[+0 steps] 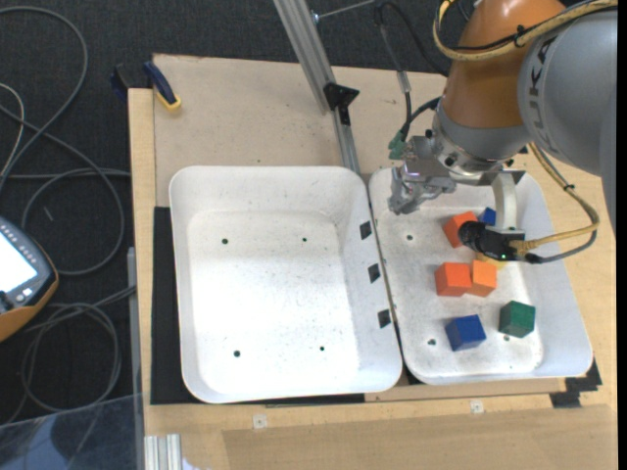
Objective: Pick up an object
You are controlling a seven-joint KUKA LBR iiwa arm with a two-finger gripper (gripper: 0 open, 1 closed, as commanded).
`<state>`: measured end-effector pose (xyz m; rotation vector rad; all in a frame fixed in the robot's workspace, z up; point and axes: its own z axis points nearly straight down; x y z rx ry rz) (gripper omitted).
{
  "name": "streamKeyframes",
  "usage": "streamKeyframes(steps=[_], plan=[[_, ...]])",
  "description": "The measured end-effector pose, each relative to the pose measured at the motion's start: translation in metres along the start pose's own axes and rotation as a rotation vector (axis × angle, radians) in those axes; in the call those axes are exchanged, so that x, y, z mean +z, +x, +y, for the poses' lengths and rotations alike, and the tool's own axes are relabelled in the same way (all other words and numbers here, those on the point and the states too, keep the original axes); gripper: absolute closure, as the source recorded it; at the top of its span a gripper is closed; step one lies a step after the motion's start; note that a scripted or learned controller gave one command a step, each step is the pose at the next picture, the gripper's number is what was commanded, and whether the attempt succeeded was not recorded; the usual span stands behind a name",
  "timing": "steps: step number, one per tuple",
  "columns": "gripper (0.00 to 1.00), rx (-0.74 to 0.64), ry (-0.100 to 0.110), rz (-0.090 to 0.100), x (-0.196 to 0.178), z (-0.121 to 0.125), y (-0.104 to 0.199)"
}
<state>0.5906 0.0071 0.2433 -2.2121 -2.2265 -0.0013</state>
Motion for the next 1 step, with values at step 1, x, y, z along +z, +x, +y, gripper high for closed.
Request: streamKeyframes(steps=[1], plan=[[1.00, -0.001, -0.005, 0.000, -0.0091, 0.0139, 0.0541]])
